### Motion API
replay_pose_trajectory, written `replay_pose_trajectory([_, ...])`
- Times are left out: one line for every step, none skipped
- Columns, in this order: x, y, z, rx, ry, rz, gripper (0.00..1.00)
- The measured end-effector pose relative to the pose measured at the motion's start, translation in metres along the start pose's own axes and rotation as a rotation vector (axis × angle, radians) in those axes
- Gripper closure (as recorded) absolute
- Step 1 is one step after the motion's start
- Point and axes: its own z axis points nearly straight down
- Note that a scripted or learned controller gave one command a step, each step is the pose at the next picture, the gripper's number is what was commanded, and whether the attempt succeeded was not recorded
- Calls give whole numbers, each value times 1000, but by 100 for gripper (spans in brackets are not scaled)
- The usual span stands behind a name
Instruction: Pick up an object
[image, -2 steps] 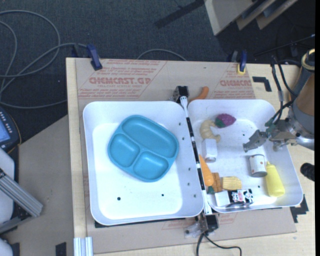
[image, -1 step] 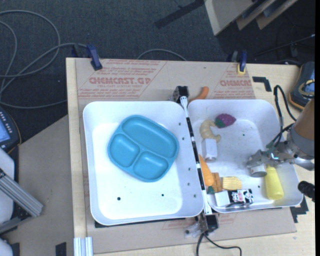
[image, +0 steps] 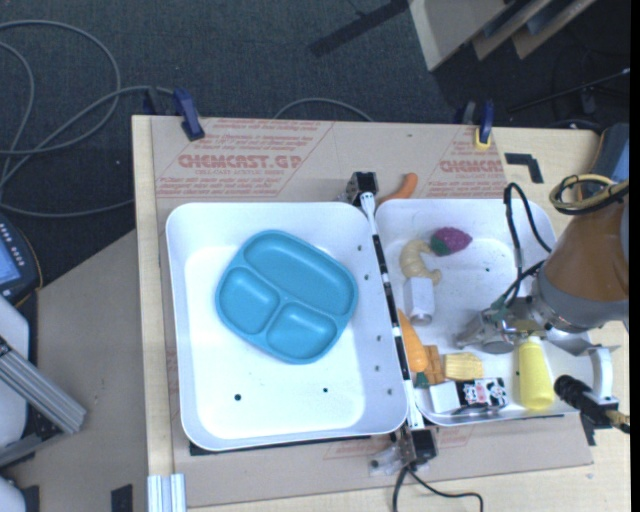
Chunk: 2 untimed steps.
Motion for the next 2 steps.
replay_pose_trajectory([72,47,-2,-9,-2,-6,0])
replay_pose_trajectory([47,135,-38,-16,-8,-1,0])
